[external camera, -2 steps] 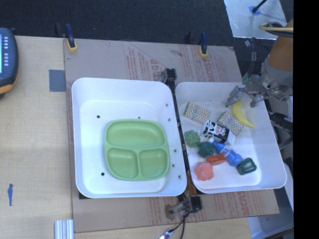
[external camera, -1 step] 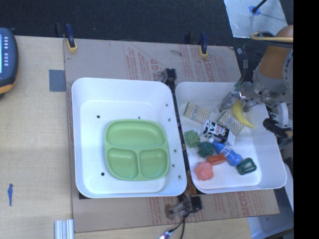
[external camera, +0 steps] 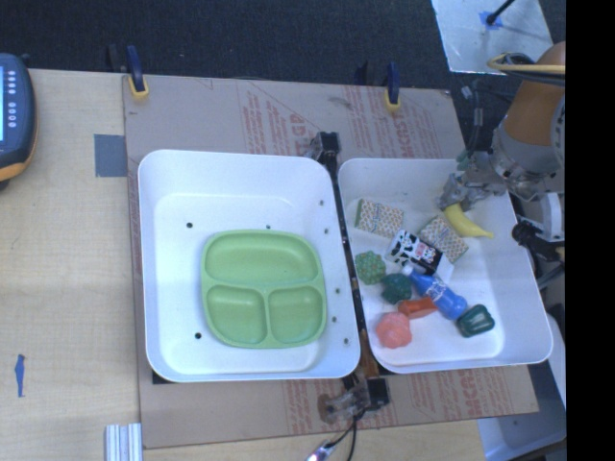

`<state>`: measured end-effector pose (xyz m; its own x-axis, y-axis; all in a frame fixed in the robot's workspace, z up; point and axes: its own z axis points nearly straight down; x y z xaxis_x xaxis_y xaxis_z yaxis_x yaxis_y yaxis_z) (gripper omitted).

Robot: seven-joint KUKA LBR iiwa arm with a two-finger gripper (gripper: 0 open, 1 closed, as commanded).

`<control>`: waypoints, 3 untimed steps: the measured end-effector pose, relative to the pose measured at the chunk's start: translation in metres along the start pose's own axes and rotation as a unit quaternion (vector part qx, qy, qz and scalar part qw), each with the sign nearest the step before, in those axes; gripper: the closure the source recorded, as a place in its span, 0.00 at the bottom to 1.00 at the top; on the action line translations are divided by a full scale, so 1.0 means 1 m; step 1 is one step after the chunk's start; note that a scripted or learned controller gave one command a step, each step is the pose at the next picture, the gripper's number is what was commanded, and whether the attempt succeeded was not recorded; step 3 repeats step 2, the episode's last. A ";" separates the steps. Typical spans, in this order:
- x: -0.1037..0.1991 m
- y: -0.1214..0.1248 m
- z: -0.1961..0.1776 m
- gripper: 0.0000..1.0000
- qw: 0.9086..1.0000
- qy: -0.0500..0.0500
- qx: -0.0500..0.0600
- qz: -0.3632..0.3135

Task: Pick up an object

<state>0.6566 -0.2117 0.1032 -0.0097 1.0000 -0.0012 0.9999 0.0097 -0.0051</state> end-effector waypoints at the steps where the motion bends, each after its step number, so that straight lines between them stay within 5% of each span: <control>1: 0.100 0.001 0.011 1.00 1.000 0.000 -0.001 -0.001; 2: 0.172 -0.043 -0.093 1.00 1.000 0.001 -0.002 0.001; 3: 0.172 -0.043 -0.093 1.00 1.000 0.001 -0.002 0.001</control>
